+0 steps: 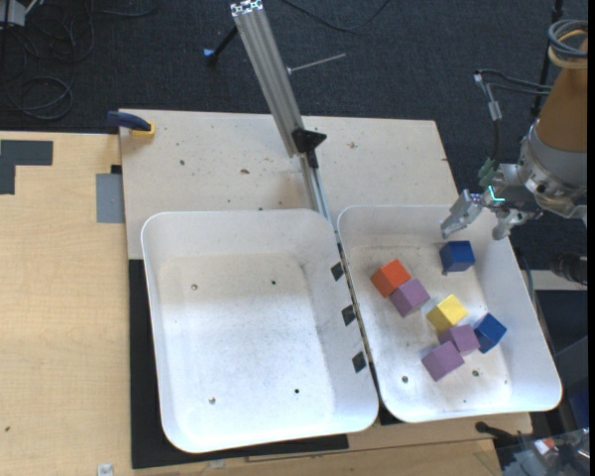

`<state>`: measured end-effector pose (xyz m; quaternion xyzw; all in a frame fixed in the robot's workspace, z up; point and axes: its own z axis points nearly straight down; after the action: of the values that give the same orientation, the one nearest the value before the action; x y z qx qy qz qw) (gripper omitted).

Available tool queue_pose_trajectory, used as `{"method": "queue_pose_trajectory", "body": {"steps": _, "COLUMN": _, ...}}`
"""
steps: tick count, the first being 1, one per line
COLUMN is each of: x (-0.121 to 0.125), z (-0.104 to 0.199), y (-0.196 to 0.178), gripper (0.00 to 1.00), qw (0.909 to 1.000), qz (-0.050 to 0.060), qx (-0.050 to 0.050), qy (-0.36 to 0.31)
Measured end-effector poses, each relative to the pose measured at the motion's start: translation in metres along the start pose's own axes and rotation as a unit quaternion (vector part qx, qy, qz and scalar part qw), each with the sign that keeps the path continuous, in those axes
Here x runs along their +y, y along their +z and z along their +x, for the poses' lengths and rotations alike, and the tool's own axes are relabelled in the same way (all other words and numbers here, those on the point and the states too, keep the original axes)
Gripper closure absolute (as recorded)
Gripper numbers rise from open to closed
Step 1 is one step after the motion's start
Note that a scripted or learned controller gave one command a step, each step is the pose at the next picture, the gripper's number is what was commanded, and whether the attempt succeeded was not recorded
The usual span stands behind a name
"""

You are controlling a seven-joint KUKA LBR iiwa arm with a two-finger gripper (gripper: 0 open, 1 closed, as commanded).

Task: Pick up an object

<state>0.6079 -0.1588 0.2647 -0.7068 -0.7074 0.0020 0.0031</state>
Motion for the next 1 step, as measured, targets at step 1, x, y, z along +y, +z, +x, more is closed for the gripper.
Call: {"method": "queue_pose_trajectory", "body": {"steps": 1, "x": 0.0007, "z": 0.0, "y": -0.0024, "gripper": 0.0, "qw": 1.0, "qz": -0.002, "qx": -0.001, "qy": 0.0}}
